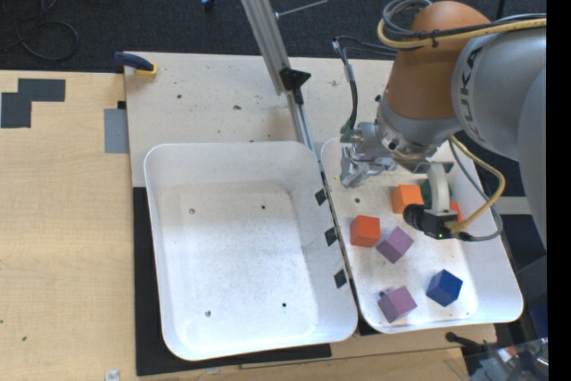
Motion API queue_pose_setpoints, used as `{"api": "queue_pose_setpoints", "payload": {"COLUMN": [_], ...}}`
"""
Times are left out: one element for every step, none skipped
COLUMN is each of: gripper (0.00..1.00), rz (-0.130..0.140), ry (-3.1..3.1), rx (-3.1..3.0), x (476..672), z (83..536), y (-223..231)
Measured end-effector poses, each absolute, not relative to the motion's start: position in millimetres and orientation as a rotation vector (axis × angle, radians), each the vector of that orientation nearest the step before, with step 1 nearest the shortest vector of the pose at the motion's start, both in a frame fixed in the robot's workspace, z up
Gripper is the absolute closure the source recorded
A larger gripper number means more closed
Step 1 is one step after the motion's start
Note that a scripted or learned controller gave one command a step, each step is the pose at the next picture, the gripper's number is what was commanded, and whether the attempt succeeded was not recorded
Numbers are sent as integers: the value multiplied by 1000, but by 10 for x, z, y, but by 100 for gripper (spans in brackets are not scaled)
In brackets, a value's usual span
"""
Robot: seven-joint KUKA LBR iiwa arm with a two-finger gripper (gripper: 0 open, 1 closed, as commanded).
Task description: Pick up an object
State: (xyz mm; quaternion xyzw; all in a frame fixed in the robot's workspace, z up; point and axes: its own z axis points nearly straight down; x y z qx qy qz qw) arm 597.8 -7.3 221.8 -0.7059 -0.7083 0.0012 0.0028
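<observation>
Left bin (178, 192): sitting on the table (53, 219).
Right bin (500, 281): lying beside it, carrying the blocks.
Jaws (352, 169): hovering over the right bin's far left corner; width cannot be told.
Orange cube (364, 230): resting beside a purple block (394, 244).
Second purple block (396, 302): sitting near the front rim.
Blue cube (443, 287): resting just right of it.

White bins (169, 165) hold orange (365, 231), purple (394, 244) and blue cubes (444, 287).
</observation>
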Motion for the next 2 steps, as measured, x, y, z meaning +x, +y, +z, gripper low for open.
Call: {"api": "queue_pose_setpoints", "payload": {"gripper": [100,100], "rz": [2,1], "ry": [-2222,-2224], "rx": [-2214,-2215], "x": [5816,5727], "z": [2328,2399], "y": [377,851]}}
